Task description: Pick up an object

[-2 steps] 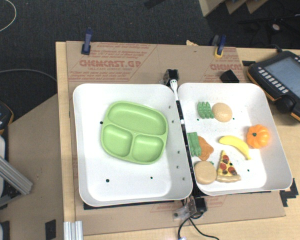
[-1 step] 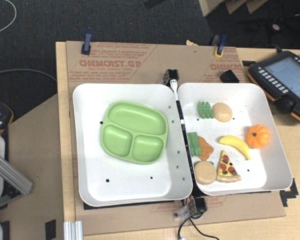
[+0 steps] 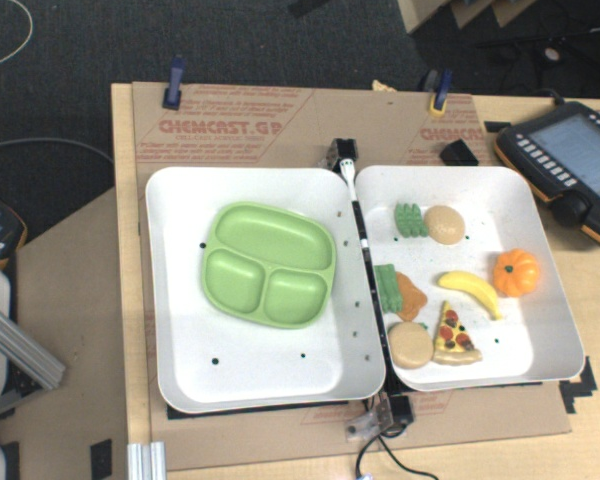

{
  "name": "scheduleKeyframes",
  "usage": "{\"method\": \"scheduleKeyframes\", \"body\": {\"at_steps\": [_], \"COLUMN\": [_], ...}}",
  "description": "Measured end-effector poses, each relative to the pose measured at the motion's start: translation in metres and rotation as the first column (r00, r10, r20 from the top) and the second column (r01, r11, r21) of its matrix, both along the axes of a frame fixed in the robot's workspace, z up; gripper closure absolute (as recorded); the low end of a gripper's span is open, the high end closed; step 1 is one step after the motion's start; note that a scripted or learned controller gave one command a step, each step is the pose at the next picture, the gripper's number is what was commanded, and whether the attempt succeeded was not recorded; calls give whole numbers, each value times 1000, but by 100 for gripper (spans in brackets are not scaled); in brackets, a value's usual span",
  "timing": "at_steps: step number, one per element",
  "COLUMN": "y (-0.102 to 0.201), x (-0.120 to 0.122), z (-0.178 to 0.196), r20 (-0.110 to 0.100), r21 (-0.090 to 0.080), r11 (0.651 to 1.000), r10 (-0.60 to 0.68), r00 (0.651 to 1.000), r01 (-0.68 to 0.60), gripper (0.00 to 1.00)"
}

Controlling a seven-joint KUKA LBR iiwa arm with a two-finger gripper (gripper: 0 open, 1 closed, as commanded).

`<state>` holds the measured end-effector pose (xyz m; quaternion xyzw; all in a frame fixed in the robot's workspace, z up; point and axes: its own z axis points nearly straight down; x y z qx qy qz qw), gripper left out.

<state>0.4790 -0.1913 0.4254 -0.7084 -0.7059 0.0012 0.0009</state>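
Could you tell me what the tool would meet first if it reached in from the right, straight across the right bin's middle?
Likely the orange pumpkin, beside the right bin's right wall; the banana lies beyond. Height is unclear.

We see the handheld controller (image 3: pixel 570 168) cut off by the right edge, so its far end is lost to us. The orange piece (image 3: pixel 410 296) lies partly under the green block (image 3: pixel 387 286), and we cannot tell what food it is. The printing on the cardboard sheet (image 3: pixel 220 126) is too faint to read fully. A grey bar (image 3: pixel 20 348) runs off the left edge.
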Motion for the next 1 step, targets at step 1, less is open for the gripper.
{"method": "scheduleKeyframes", "body": {"at_steps": [1], "y": [-35], "x": [0], "z": [-48], "r20": [-1], "r21": [0], "r11": [1000], "r10": [0], "r00": [1000], "r01": [0], "gripper": [100]}}
